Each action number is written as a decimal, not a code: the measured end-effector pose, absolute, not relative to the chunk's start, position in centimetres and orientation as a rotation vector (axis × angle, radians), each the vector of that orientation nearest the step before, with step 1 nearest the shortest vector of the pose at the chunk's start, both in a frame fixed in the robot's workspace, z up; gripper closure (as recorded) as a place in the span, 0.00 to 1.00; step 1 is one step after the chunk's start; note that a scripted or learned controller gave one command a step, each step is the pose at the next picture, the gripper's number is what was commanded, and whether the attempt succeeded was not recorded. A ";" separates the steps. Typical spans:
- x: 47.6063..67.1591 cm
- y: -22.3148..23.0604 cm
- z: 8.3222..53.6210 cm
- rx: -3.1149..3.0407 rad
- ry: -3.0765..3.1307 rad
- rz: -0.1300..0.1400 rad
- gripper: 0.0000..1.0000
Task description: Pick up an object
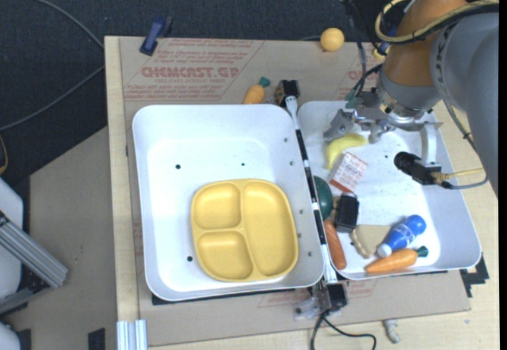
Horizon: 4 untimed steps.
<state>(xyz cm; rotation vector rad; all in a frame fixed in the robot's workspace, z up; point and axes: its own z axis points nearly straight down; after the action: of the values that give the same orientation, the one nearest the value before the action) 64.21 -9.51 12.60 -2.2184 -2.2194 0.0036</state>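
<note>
My gripper point(354, 123) hangs over the far left part of the right bin point(463, 222), just above a yellow banana-shaped object point(343, 148). A red and white packet point(348, 171) lies right in front of the banana. Nearer the front lie a black block point(346, 212), a dark green object point(322, 195) against the bin's left wall, a red-orange sausage shape point(334, 245), a tan piece point(364, 239), a blue bottle point(402, 234) and an orange carrot point(390, 261). I see nothing lifted in the gripper.
The left bin point(158, 142) holds a yellow divided plate point(243, 228). On the bench behind the bins lie a small orange toy point(255, 93), a black item point(289, 90), an orange ball point(333, 39) and a blue clip point(154, 36).
</note>
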 end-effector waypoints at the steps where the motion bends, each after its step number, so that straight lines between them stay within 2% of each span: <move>1: 66.8 -6.2 18.6 -2.221 -2.226 -0.005 0.00; 2: 58.8 -11.2 11.6 -2.223 -2.218 0.005 0.00; 3: 51.8 -11.2 8.7 -2.227 -2.223 -0.005 0.00; 4: 57.5 -10.0 8.6 -2.229 -2.225 -0.002 0.00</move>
<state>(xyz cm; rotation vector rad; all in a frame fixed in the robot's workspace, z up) 57.50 -10.03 8.63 -2.2287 -2.2249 -0.0021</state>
